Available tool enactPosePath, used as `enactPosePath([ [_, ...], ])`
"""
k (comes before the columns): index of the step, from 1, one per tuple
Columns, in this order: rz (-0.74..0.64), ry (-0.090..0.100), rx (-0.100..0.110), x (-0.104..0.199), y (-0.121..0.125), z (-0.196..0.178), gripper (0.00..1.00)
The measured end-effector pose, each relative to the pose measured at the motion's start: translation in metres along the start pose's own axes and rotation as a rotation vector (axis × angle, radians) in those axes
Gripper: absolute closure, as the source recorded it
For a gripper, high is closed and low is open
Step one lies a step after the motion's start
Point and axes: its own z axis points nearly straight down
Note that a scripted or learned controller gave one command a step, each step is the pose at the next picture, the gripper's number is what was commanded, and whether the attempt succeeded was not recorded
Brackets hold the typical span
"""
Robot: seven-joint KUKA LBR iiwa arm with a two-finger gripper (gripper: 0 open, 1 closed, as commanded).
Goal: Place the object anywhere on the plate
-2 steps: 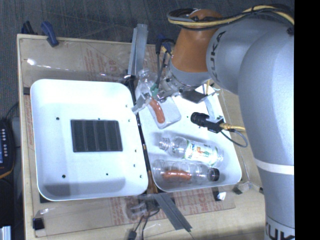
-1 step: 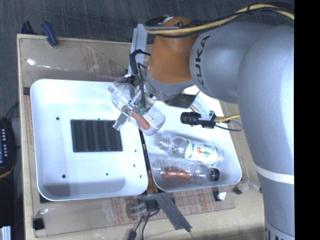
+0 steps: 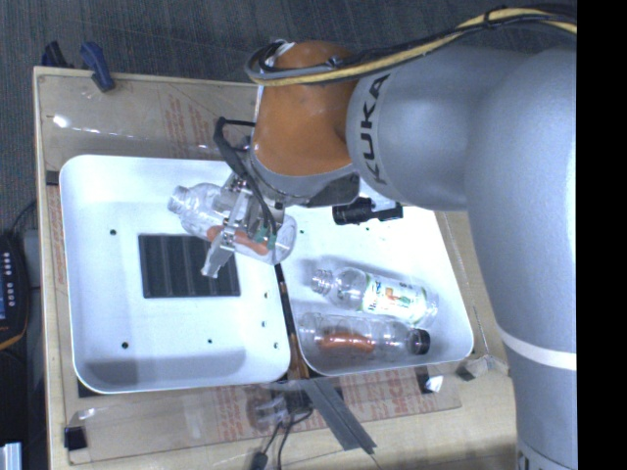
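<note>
Because the hand (image 3: pixel 235 235) grips the clear bottle (image 3: pixel 227 218) between its fingers above the left bin (image 3: pixel 88 262), near the dark plate (image 3: pixel 176 267), a slanted, smooth bottle may slip or roll off the plate once released.

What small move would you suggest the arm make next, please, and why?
Probably carry the clear bottle a little further left and down towards the dark plate, then lower it. The bottle appears to be held at the pincer, above the left bin, at the plate's upper right edge and not yet squarely over it. Two other bottles lie in the right bin.
</note>
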Motion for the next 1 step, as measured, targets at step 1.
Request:
enactPosePath([
  [1,0.001,0.000,0.000,-0.0002,-0.0004,0.0000,0.00],
])
